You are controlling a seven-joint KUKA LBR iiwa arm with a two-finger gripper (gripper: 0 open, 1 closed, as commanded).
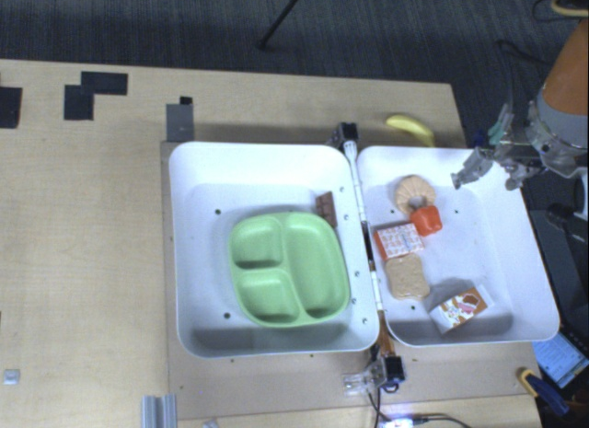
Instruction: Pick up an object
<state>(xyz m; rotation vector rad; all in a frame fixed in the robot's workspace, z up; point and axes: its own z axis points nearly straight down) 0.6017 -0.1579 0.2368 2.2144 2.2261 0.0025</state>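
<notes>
The right bin (529, 260) holds several small items: a round tan bagel (409, 190), a red-orange piece (426, 222) touching it, a red and white packet (398, 240), a slice of toast (407, 277) and a brown and white carton (458, 308). My gripper (488, 172) hangs over the bin's far right corner, apart from all of them. Its fingers are spread open with nothing between them. The bagel is the nearest item, to the gripper's left.
The left bin (198, 233) holds a green divided plate (288, 268) and a small brown block (325, 203) by its right wall. A yellow banana (410, 128) lies on the bench behind the right bin. Cables run at the front edge.
</notes>
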